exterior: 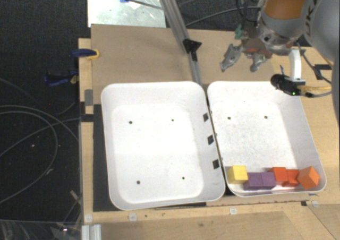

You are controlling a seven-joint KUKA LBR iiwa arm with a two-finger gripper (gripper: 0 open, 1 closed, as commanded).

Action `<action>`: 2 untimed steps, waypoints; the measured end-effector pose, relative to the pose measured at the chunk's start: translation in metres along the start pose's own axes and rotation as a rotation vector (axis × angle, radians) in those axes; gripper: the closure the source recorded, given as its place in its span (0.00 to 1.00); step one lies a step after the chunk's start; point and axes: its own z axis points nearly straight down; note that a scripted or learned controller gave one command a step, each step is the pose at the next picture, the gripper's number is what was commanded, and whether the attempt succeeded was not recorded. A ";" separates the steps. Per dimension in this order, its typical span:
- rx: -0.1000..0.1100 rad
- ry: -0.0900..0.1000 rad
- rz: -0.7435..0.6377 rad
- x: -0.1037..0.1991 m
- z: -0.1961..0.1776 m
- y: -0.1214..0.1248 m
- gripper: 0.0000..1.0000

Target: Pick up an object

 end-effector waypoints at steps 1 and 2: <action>0.006 -0.001 0.001 0.013 0.039 0.011 0.00; 0.014 0.002 -0.002 0.060 0.109 -0.041 0.00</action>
